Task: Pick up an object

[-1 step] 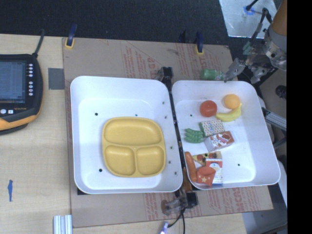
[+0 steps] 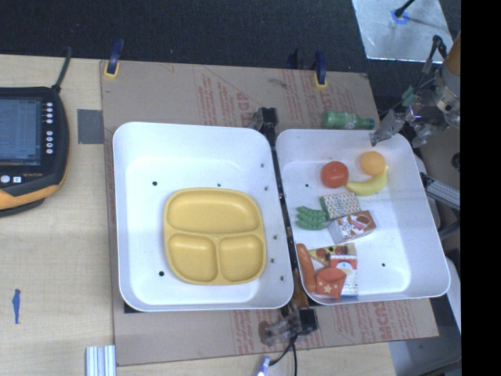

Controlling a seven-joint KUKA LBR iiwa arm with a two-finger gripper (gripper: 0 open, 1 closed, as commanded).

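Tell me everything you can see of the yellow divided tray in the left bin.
The yellow three-compartment plastic tray lies flat, open side up, near the middle of the left shallow white bin. It is a rounded rectangle with one long compartment along the far side and two smaller ones nearer the camera. It looks smooth and matte. Nothing lies in it, and only the bin floor touches it.

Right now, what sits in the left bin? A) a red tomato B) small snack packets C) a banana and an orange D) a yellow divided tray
D: the yellow divided tray lies alone in the left bin, while the banana, orange, tomato and packets are all in the right bin.
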